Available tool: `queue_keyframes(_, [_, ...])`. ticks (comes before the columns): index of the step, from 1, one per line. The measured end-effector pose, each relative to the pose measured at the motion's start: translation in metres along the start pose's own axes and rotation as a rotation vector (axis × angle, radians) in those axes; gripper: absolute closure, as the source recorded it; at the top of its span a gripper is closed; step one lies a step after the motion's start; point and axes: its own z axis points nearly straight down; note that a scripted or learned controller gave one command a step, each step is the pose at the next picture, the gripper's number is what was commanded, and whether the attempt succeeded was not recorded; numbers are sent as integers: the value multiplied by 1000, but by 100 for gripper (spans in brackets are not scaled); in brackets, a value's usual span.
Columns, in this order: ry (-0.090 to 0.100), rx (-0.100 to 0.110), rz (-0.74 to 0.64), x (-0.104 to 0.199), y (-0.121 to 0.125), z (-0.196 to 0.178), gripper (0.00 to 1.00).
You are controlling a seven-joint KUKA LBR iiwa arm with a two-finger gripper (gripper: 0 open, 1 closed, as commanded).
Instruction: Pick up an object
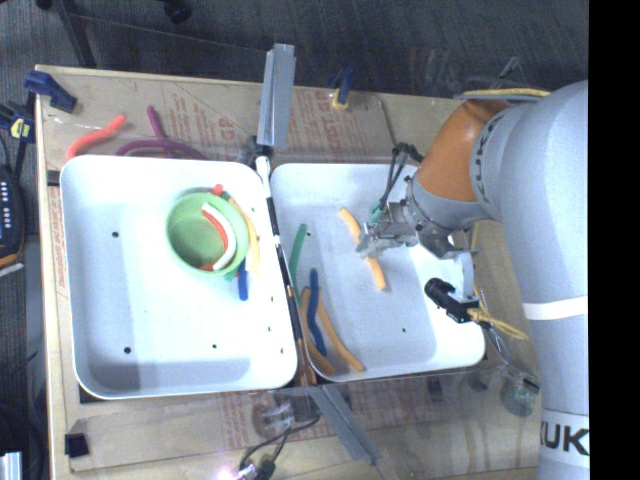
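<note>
Over in the right bin (440, 343), gripper (376, 244) parked right above the orange stick (377, 271), couldn't tell its state, and looked pretty likely to nudge it sideways instead of actually grabbing.

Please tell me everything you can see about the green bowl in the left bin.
The green bowl is round and light green, with a paler rim; it looks like plastic. It rests open side up in the upper middle of the left bin, on the bin's white floor. A curved red strip and a white one lie along its right inner edge. A yellow stick and a blue stick lie against its right and lower right side. It is far from the gripper.
</note>
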Motion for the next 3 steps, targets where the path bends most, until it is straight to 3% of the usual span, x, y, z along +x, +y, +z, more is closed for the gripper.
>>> queue_keyframes(1, [6,5,90,98,16,-102,100])
queue_keyframes(2, [6,5,91,97,16,-102,0])
queue_keyframes(3, [5,8,84,48,18,-43,0])
